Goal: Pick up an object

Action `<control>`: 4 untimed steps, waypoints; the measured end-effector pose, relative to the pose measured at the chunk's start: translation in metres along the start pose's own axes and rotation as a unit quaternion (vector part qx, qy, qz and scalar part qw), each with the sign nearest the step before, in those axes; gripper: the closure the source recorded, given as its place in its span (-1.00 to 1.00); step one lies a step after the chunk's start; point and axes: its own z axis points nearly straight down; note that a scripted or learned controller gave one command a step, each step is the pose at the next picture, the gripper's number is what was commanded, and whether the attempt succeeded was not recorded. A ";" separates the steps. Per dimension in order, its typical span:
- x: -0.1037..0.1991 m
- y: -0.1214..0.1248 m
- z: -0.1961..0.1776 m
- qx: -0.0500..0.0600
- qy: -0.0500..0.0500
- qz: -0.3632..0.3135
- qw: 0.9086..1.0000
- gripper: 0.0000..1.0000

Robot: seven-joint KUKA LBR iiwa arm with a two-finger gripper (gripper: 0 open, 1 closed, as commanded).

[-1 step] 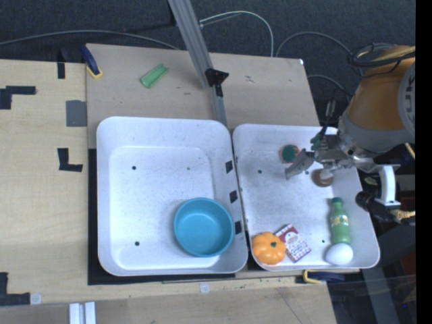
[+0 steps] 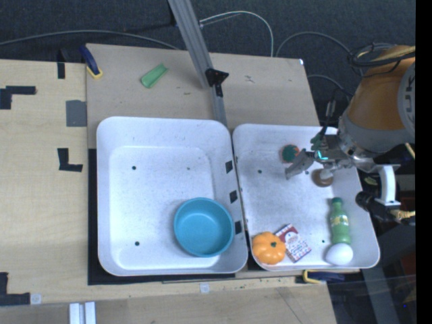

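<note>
Leftmost, a green block [image 2: 153, 75] lies on the bench [image 2: 40, 181], apart from both bins. Left bin [image 2: 118, 137]: smooth white w/ dark specks, holds one round blue bowl [image 2: 203, 226] near its front right corner. Right bin [image 2: 260, 194]: orange pumpkin-shaped toy [image 2: 269, 248] at front left, touching a flat red-and-white packet [image 2: 293, 242]; small teal ball [image 2: 290, 152] near the back; green bottle [image 2: 339, 222] lying w/ a white egg shape [image 2: 339, 254] just below it. Gripper [image 2: 305, 165] hangs over the bin's mid-right, beside the ball; can't tell its state. Nothing visibly held.
</note>
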 end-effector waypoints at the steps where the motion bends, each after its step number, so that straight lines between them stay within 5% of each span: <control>1: -0.003 -0.011 0.054 0.003 0.000 0.001 1.000 -1.00; 2: -0.007 -0.020 0.115 0.003 0.000 0.001 1.000 -1.00; 3: -0.007 -0.020 0.123 0.000 -0.001 0.001 1.000 -1.00; 4: -0.006 -0.020 0.113 0.000 0.000 0.000 1.000 1.00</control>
